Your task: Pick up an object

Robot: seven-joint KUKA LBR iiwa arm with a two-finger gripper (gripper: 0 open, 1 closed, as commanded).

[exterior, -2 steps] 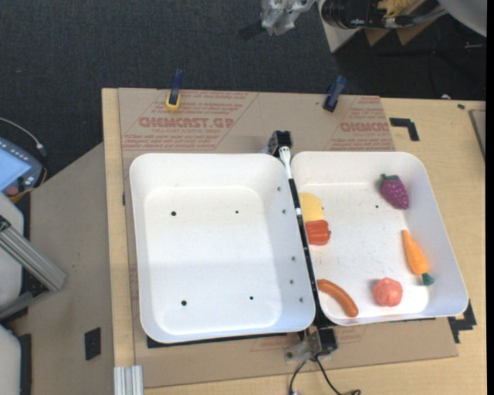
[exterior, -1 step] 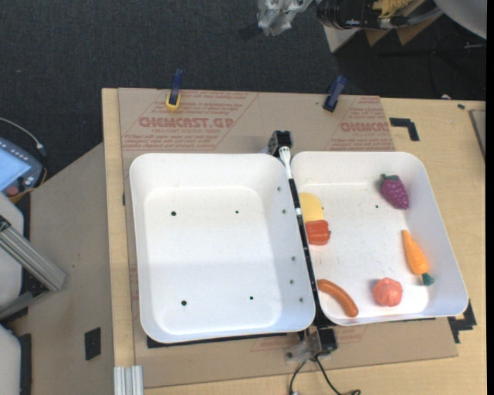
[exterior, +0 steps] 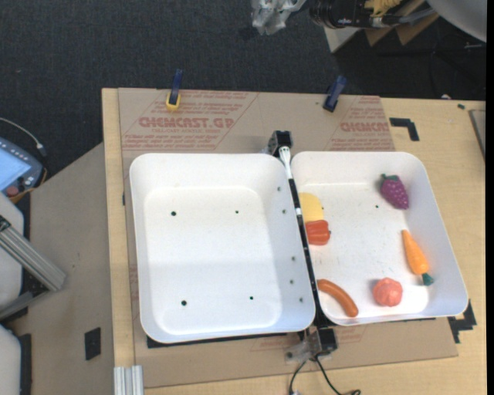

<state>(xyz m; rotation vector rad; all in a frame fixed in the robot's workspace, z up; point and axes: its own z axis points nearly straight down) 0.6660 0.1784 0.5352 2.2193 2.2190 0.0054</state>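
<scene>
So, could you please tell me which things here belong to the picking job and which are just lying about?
Candidates for the pick, all in the right bin:
purple grapes
carrot
tomato
sausage
red pepper
yellow piece

Just lying about:
left bin
yellow clamp
blue clamp
cardboard sheet

A brown board (exterior: pixel 231 116) with red lettering lay on a tan bench (exterior: pixel 85 231), held at its far edge by a yellow-and-blue clamp (exterior: pixel 175 91) and a blue clamp (exterior: pixel 335 93). Beyond the bench the floor (exterior: pixel 93 46) was dark carpet. An aluminium rail (exterior: pixel 27 251) slanted in at the left, below a blue screen (exterior: pixel 11 166). Cardboard clutter (exterior: pixel 386 19) sat at the top. Light was even and bright.
</scene>
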